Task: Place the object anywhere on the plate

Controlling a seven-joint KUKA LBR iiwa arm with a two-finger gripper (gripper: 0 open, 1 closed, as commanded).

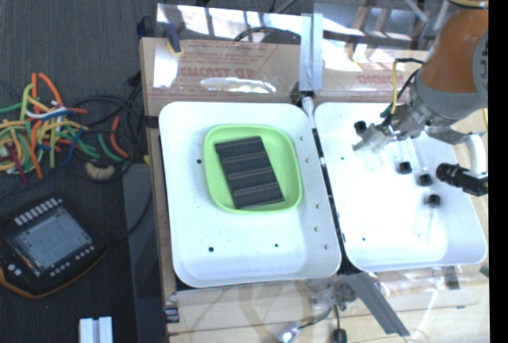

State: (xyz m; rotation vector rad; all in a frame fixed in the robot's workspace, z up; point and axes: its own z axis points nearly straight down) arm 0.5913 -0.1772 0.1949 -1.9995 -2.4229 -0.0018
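Dark ridged block (250, 171) lies flat on the green plate (214, 144), right in the middle of the left bin (238, 262). Over in the right bin (413, 246), the end effector (373, 136) hovers near the far side, whether released or clenched I cannot tell.

Dark grey ribbed block (249, 171) is lying flat on the green plate (213, 167), slightly angled, roughly centered, in the left white bin.
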